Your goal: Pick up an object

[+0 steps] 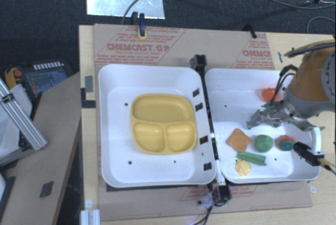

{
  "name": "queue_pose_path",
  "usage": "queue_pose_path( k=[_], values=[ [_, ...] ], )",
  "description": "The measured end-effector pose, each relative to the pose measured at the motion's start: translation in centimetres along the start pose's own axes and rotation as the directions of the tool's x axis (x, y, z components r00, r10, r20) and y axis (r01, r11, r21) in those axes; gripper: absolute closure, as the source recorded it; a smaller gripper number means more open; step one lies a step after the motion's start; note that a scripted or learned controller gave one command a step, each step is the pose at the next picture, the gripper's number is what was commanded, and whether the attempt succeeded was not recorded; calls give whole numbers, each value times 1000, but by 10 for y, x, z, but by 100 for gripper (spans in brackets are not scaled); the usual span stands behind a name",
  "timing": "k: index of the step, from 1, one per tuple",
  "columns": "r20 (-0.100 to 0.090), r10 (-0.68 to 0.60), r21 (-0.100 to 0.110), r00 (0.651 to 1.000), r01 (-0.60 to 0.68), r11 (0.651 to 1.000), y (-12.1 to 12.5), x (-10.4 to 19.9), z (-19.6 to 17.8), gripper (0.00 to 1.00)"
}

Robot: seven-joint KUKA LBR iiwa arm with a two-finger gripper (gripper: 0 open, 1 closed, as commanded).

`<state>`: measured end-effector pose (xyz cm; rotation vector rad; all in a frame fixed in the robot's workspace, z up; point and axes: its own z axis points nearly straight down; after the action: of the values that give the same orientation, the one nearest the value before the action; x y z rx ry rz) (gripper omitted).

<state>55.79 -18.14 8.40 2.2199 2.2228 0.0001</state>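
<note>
Green ball (263, 142) (right bin), below jaws (261, 118)

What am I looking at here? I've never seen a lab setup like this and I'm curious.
One camera looks down at a slant on a bench with two white bins. The left bin holds a yellow tray. The right bin holds small toy foods: an orange piece, a green ball, a green strip, a yellow piece and a red one. The grey and orange robot arm reaches in from the right, its gripper low over the right bin. I can't see anything held.
</note>
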Motion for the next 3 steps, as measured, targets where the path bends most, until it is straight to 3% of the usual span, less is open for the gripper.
queue_pose_path(
  k=[1, 3],
  values=[
    [1, 0, -4, 1000, 0, 1000, 1, 0, -12, 100],
    [2, -5, -7, 1000, 5, 1000, 19, 6, -115, 100]
  ],
)
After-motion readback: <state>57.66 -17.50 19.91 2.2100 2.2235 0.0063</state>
